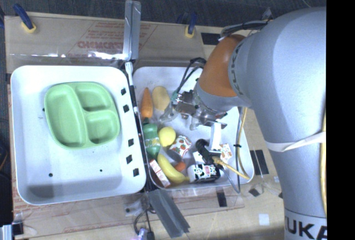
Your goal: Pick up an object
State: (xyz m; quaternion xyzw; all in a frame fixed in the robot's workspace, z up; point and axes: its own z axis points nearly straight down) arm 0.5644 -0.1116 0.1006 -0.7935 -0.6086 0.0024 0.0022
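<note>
Over the right bin (166, 72), near its middle, I hang as the gripper (206, 124) below the orange-banded wrist, low above the pile. Whether I am apart or together I cannot tell from this slanted look down; nothing shows clamped in me.

No object is picked up yet, I judge. To do it well, I should choose 1 piece that lies free, and the lemon (166, 135) beside me, toward the left wall, looks the easiest. I would come straight down, straddle it cleanly, and avoid nudging its neighbours.

The right bin holds the clutter: a carrot (146, 103) and a pale potato (161, 97) toward the far left corner, a green piece (151, 137) touching the lemon, and a banana (169, 169) at the near edge. The left bin (66, 180) holds 1 green divided plate (83, 114).
</note>
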